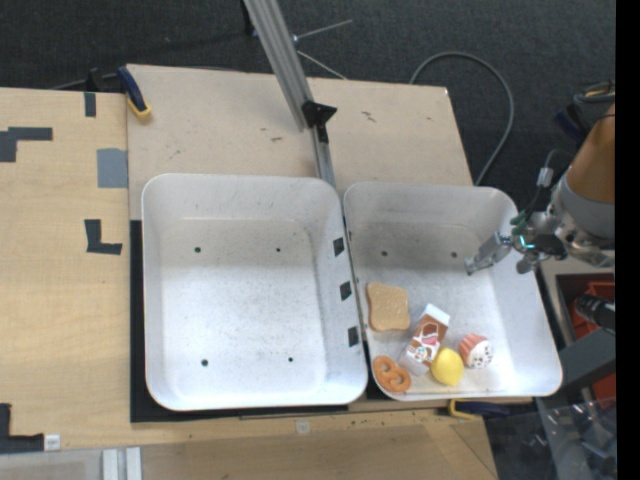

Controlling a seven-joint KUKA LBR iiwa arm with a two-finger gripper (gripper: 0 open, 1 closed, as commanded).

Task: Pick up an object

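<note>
Front edge first: the orange pretzel-shaped toy point(391, 373) lies at the near wall of the right shallow white bin point(420, 208), with everything else in that bin clustered just behind it. My two-finger gripper point(503, 251) sits at the bin's right side, fingers spread with nothing between them, well apart from the cluster. I'd swing it toward the near corner, pick something at the cluster's edge, and drop straight down. Contents, big to small: tan bread-slice toy point(388, 306), small brown-and-white carton point(428, 335) tilted beside it, the pretzel, yellow lemon-like toy point(448, 367), small white-and-red round toy point(476, 351). Lemon and carton nearly touch, so crowding risk. The left shallow white bin point(240, 288) only has dark specks.
</note>
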